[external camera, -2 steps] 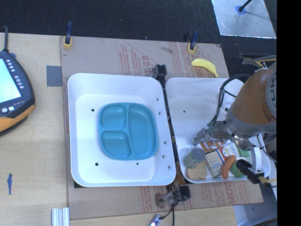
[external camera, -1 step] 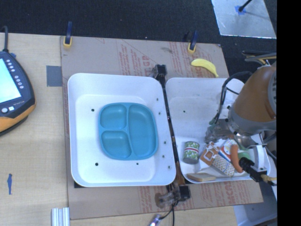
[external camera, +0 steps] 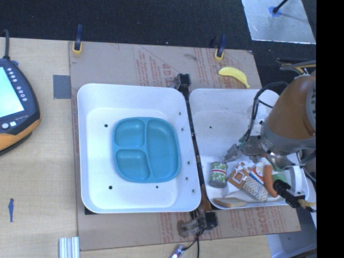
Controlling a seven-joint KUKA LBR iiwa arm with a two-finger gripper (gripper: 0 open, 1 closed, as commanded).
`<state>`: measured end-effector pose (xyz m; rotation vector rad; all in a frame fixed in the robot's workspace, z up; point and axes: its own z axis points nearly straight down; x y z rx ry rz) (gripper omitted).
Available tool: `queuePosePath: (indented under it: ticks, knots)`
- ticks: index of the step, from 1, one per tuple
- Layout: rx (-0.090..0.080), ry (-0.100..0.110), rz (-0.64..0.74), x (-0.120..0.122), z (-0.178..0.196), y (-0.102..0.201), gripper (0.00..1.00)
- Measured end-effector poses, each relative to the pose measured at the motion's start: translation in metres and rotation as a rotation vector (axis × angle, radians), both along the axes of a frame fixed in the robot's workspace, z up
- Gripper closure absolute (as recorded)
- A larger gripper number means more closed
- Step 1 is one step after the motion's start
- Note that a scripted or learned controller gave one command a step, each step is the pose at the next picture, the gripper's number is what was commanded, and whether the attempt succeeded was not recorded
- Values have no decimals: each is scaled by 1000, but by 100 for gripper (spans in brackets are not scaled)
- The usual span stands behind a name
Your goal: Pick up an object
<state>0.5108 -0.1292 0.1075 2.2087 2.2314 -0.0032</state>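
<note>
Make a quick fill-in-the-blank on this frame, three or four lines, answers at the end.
1. The blue divided tray lies in the ____ bin.
2. The tray has ____ compartments.
3. The banana lies on the cardboard, ____ the bins.
4. The small green can stands in the ____ bin.

Missing words: left; three; outside; right

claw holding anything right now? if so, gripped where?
Cannot be told. The claw sits low in the right bin, just above the pile of small items, and the arm's wrist hides its tips. Nothing is visibly between them.
</note>
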Motion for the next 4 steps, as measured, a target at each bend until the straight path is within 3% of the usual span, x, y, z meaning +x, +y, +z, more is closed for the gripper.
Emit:
queuePosePath:
  ticks: [1, 2, 3, 4]
  knots:
    - [3, 3, -7, 126, -16, -32, 0]
    - [4, 2, -9, 69, 70, -30, 0]
    - [3, 4, -6, -35, 54, -46, 0]
    - [2, 5, -4, 48, -17, -38, 0]
